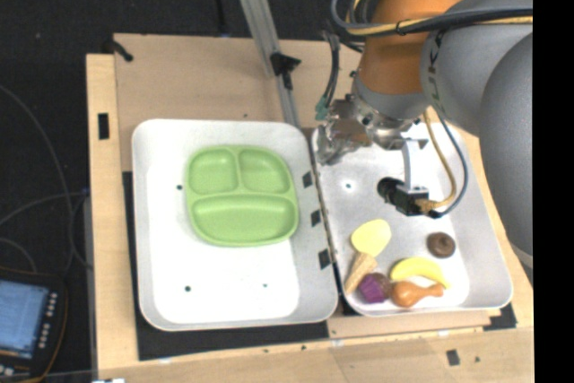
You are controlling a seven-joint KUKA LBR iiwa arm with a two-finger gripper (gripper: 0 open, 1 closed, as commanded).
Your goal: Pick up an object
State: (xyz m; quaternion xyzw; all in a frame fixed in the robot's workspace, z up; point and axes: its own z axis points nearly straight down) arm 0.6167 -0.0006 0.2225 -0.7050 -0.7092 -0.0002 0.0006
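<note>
- Reaching in from 3 o'clock, grey arm (489,58) with orange band (404,31) hangs over the right bin (475,220).
- Claw (336,134) sits at the bin's 11 o'clock corner, just beside the wall shared with the left bin (161,220); cannot tell how the claw is set, too cluttered and blurred.
- Nothing visible in the claw.
- Small toys cluster at the right bin's 6 o'clock edge: pale yellow chip (370,237), cone (359,267) touching it below, purple piece (373,288), yellow banana (420,270), orange drumstick (414,291), brown donut (439,244) at 3 o'clock of the chip.
- All toys well apart from the claw.
- Green divided plate (242,196) lies in the left bin, toward 12 o'clock.
- Both bins rest on the table (179,76).
</note>
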